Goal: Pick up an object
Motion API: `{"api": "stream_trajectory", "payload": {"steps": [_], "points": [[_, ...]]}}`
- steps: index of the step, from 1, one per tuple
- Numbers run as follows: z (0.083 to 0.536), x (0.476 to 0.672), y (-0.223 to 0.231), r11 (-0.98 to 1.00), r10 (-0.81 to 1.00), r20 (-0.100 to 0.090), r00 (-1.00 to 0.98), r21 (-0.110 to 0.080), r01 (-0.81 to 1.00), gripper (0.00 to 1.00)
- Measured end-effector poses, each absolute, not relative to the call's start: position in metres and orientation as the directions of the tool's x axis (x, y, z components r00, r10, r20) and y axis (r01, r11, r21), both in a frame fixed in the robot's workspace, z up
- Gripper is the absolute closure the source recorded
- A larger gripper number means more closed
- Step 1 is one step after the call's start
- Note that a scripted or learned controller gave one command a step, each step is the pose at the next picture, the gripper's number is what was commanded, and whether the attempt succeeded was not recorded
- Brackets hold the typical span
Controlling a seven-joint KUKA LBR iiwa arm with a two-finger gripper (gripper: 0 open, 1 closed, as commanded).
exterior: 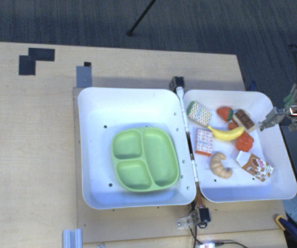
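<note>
Camera view, left to right: green divided plate [145, 159] sits alone in the left bin [94, 107]; right bin [272, 107] packs banana [227, 133], croissant [220, 165] and small packets touching each other, so a grasp likely snags a neighbour or slips. Gripper [270, 121] hovers at that bin's right rim, well right of the banana; open or closed, can't tell.

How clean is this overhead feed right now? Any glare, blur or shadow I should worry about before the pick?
Camera view: lighting is even and soft; the left bin shows a faint bluish shadow around the green tray. No harsh glare on the right bin. The banana and croissant read clearly, though small items look slightly soft. The gripper at the right edge is blurry.
</note>
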State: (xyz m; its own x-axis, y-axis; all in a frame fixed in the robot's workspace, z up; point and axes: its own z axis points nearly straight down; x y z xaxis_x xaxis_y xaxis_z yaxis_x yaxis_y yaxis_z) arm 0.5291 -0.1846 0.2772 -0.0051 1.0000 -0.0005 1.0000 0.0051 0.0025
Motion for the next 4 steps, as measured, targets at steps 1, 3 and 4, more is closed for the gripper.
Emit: {"api": "stream_trajectory", "payload": {"steps": [1,3,4], "points": [[0.103,0.543,-0.174,0.002,1.0,0.001,-0.002,-0.001,1.0,0.0],[0.115,0.545,-0.174,0.004,1.0,0.0,-0.004,0.005,1.0,0.0],[0.087,0.489,-0.123,0.0,1.0,-0.002,0.0,0.008,1.0,0.0]]}}
